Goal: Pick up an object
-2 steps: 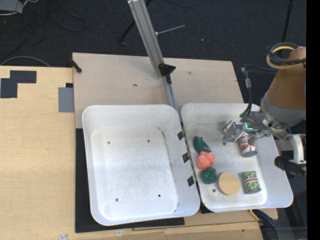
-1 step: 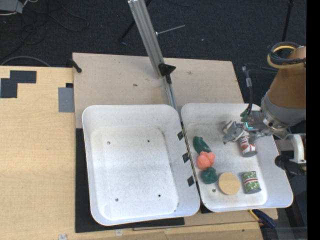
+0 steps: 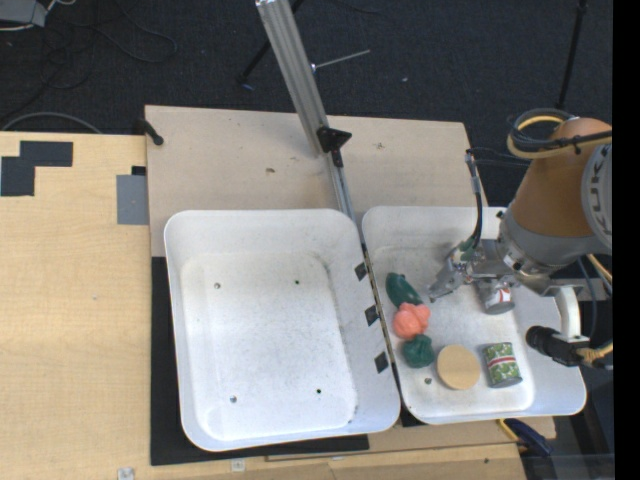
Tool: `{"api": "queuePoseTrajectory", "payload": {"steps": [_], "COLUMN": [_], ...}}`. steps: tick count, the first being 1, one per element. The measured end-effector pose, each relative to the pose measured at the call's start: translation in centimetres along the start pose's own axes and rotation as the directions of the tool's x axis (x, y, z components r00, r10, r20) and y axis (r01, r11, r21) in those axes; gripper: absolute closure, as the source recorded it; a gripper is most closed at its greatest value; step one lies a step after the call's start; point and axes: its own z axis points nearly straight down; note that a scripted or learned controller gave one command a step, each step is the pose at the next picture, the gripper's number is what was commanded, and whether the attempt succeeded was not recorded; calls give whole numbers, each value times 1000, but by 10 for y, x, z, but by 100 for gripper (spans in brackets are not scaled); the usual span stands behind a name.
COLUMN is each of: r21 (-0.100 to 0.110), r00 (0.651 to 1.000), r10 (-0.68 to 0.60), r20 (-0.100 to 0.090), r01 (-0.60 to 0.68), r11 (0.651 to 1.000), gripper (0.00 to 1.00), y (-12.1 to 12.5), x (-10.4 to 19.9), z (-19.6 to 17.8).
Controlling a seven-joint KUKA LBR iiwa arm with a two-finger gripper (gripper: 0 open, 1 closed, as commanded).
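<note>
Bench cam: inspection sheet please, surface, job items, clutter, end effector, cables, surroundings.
Surface: two white bins side by side on a board; left bin, right bin.
Job's things: all in the right bin: dark green toy, orange-pink toy, green lump, tan wooden disc, green can.
Clutter: nothing seen.
End effector: end effector low over the right bin, apart from the toys; finger state unclear.
Cables: yellow and black cable looped above the arm; loose cables on the dark floor.
Surroundings: slanted metal rail behind the bins; wooden table at left.
</note>
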Motion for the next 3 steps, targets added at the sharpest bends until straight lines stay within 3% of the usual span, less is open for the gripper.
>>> {"api": "queuePoseTrajectory", "payload": {"steps": [2,3], "r21": [-6,-5], "r00": [1000,1000], "r10": [-1,5], "r20": [2,1], "r01": [1,-5], "r11": [1000,1000], "gripper": [0,100], "y": [2,1], "x": [2,1], "z": [72,62]}}
